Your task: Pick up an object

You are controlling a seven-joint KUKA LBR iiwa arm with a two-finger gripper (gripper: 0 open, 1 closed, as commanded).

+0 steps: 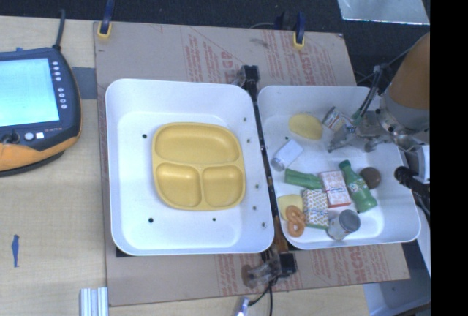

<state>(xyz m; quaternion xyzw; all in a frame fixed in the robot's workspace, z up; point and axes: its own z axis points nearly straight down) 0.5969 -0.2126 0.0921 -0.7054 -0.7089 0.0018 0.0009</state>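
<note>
At your far left a teach pendant [33, 110] rests on the counter [51, 234]. Next comes the left bin [121, 161], carrying a yellow divided tray [198, 164]. In the right bin [398, 223] you see a white tube [287, 154], a yellow lump [305, 126], a green bottle [357, 186] and a small can [344, 224] among clutter. The pincer [349, 133] hangs low over that bin's upper part, near the yellow lump; whether it is spread or pinching anything, you cannot tell, as the fingers blur together.
</note>
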